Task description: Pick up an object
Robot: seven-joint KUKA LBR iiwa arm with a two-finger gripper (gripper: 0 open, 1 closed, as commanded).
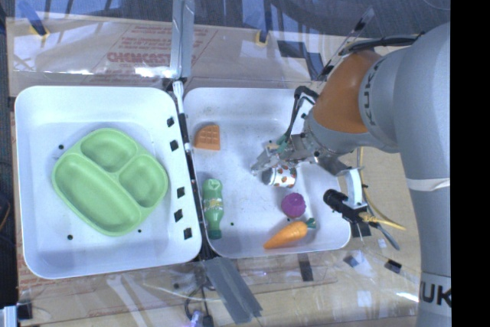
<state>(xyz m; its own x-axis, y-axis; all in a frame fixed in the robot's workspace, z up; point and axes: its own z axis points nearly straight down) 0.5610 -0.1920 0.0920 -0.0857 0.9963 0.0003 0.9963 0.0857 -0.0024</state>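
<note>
The arm (398,96) leans over the right bin (237,99), its gripper (279,165) low near the bin's middle; from above I cannot tell whether it is released or clenched. The left bin (31,165) holds a green divided plate (111,180). Loose in the right bin lie a green bottle (212,207), an orange carrot (287,235), an orange wedge (207,137) and a purple ball (293,204). The ball sits just beside the gripper and looks likely to roll off if nudged; a small pale item under the gripper is too blurred to name, so a grasp may close on nothing

Green divided plate (109,179) in left bin (31,241), toy carrot (289,234), purple ball (293,204) in right bin (237,99)
</note>
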